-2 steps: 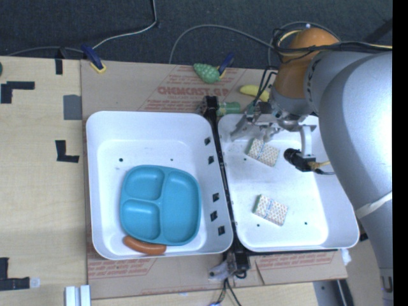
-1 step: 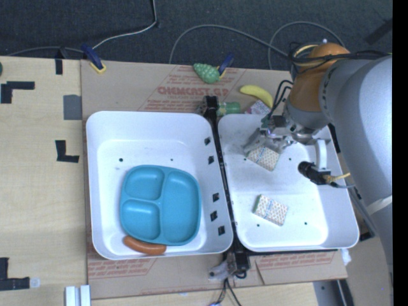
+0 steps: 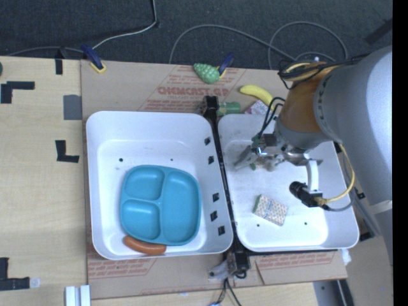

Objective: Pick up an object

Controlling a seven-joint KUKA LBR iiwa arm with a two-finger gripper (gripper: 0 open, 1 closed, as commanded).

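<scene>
My gripper (image 3: 250, 159) hangs low over the upper left part of the right bin (image 3: 319, 234), close to the divider between the bins. The grey arm with its orange band (image 3: 299, 107) comes in from the right above it. A small patterned packet (image 3: 270, 210) lies flat on the right bin's floor, below and slightly right of the gripper, apart from it. In the left bin (image 3: 108, 132) sits a blue divided plate (image 3: 159, 204), and an orange sausage (image 3: 145, 245) lies against the plate's lower edge.
Behind the bins on the cardboard lie a yellow banana (image 3: 256, 94), a green knobbly toy (image 3: 206, 72) and a small pale packet (image 3: 257, 109). Black clamps (image 3: 210, 104) hold the shared bin wall. Cables loop across the back of the bench.
</scene>
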